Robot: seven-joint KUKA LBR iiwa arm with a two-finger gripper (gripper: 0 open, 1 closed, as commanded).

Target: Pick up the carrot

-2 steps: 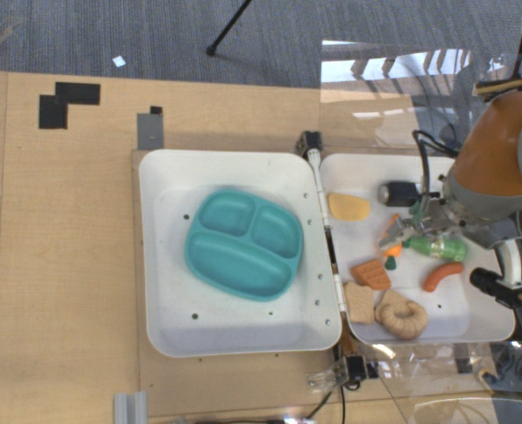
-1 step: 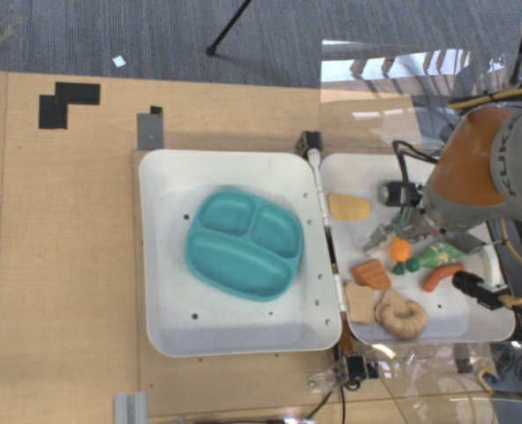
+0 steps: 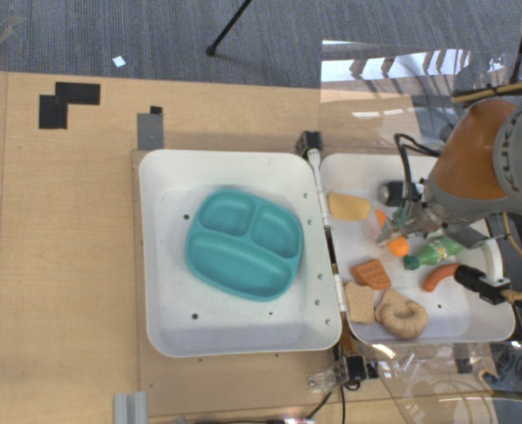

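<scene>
Arm: the grey arm with its orange band (image 3: 471, 157) is reaching in from the right and hanging over the right bin (image 3: 490, 325).
Gripper: the gripper (image 3: 402, 228) is sitting low over the middle of the right bin, its metal parts crowding the spot just above the carrot.
Fingers: I cannot tell whether they are spread or pressed together; the wrist is covering them and the tips are blurring into the toys beneath.
Carrot: the carrot (image 3: 397, 246) is lying in the right bin, an orange piece with a small green end, right at the lower edge of the gripper. It is appearing beside or just under the fingertips, and whether it is sitting between them I cannot tell.
Near the carrot: a green bottle-shaped toy (image 3: 435, 253) is lying just to its right, and a red sausage (image 3: 437, 277) is lying below that.
Other food: a yellow cheese wedge (image 3: 349, 207) is lying at the bin's upper left, an orange cracker (image 3: 371, 274) and a slice of bread (image 3: 360, 303) are lying lower left, and a bagel (image 3: 402, 314) is sitting at the bottom.
Left bin: the left bin (image 3: 168, 325) is holding a teal divided plate (image 3: 243, 244), well apart from the gripper.
</scene>
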